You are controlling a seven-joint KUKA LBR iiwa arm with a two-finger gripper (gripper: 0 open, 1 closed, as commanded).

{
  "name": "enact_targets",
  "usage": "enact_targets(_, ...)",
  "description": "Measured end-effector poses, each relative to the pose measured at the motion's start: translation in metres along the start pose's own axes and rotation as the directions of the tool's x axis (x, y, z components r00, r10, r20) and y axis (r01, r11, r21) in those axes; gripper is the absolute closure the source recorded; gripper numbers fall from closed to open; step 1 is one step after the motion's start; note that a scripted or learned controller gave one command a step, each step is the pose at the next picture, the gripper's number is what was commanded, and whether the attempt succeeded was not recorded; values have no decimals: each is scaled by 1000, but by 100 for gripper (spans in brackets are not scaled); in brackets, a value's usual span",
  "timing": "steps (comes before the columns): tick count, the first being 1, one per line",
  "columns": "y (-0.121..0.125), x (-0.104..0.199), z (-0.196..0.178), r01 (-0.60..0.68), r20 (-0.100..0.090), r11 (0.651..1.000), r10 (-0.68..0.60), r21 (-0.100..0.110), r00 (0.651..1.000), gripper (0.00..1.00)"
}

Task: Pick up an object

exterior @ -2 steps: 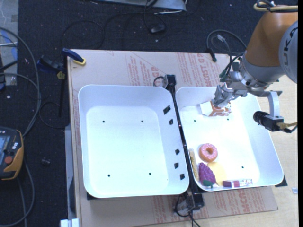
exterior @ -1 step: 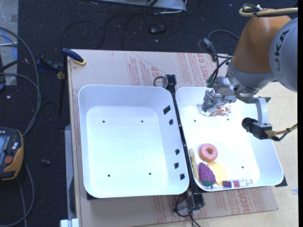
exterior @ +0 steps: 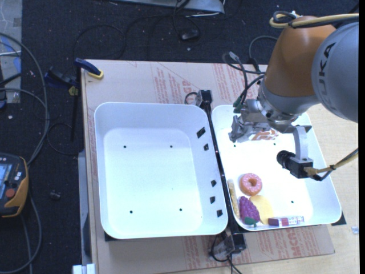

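In the right bin (exterior: 325,201) lie a pink frosted doughnut (exterior: 251,183), a purple grape bunch (exterior: 248,208), a yellow piece (exterior: 262,202) beside it, a thin tan stick (exterior: 232,194) along the left wall, and a small red-and-white tube (exterior: 287,220) at the front. My gripper (exterior: 242,131) hangs over the bin's back part, pointing down toward the floor of the bin. A small orange-and-white object (exterior: 264,134) lies just to its right, partly hidden by the wrist.
The left bin (exterior: 105,153) stands beside the right one. A black clamp (exterior: 292,163) on the arm hangs over the right bin's middle. Cables run around the bench's back and left.
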State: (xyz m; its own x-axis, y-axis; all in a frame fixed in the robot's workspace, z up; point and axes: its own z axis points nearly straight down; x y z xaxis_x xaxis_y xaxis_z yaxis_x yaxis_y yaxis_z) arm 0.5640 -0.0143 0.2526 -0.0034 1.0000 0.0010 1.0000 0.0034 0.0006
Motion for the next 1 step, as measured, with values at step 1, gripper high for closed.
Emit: enact_targets(1,-26,52,14,1,0,1000,-1,2,1000,100)
